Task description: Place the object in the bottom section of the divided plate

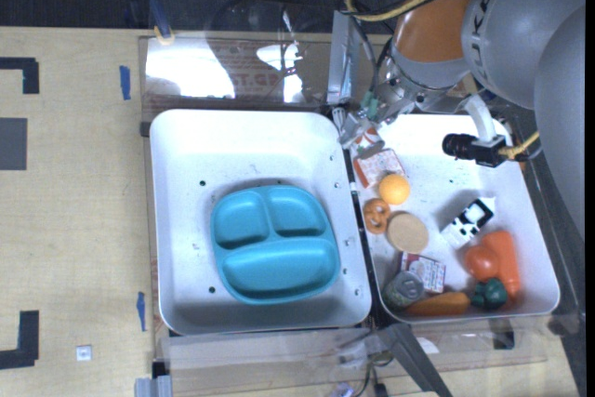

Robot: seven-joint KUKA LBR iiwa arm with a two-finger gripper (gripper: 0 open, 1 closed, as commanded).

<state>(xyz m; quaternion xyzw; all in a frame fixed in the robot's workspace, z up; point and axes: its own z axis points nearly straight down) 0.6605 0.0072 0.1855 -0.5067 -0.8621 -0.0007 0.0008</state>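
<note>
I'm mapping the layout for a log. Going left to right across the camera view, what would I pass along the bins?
Left white bin → blue divided plastic plate → small brown pretzel-shaped toy → round tan disc → black-and-white cow-patterned toy → orange pepper-shaped toy.

Blue divided plate [274,244] in white left bin [177,200]; at 3 o'clock, orange ball [395,190], tan disc [407,231], black-white cow-patterned toy [468,218], orange carrot [442,303].
</note>
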